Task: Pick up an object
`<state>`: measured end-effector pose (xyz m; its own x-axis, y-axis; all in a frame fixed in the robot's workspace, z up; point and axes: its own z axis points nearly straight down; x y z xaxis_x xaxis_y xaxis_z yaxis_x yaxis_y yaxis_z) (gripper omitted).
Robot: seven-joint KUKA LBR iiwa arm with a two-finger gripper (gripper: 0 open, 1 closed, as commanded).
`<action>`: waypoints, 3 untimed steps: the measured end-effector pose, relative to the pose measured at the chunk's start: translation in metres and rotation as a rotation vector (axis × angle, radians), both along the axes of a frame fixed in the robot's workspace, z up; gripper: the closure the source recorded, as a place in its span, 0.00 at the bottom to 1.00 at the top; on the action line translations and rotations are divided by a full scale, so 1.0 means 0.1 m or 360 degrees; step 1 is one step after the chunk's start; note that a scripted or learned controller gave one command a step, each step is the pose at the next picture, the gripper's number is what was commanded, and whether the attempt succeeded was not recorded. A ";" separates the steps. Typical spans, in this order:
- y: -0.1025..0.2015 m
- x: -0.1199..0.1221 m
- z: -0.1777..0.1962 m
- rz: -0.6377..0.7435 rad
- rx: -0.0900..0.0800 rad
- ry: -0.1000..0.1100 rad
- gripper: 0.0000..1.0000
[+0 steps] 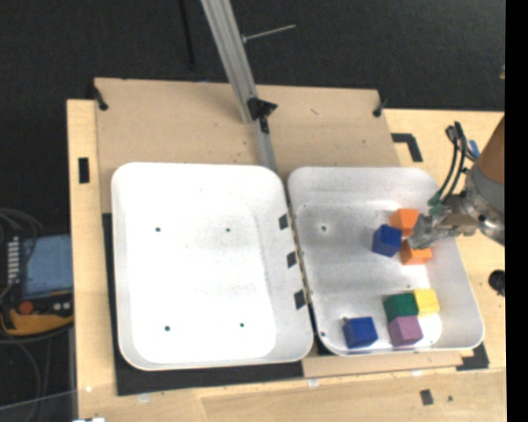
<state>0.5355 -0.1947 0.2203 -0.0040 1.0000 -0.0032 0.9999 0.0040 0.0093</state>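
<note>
Several small blocks lie in the right bin [334, 192]. My gripper [422, 232] is low over the bin's right side, reaching in from the right. It sits between two orange blocks, one just behind it [406, 219] and one just in front [415, 254], partly covering both. A blue block [386, 240] rests immediately left of the gripper. Near the front right corner sit a green block [400, 306], a yellow block [427, 301] and a purple block [406, 330], packed together. Another blue block [359, 331] lies at the front edge.
The left bin [202, 262] stands beside the right one, their rims touching in the middle. A slanted metal pole [233, 51] rises from behind the bins. Cables and a blue box [44, 266] lie off the bench at the left.
</note>
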 end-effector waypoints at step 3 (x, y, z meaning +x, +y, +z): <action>1.13 0.34 0.21 0.0008 0.0007 0.0010 1.00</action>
<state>0.5691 -0.0816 0.2417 -0.0088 1.0000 0.0015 1.0000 0.0088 0.0029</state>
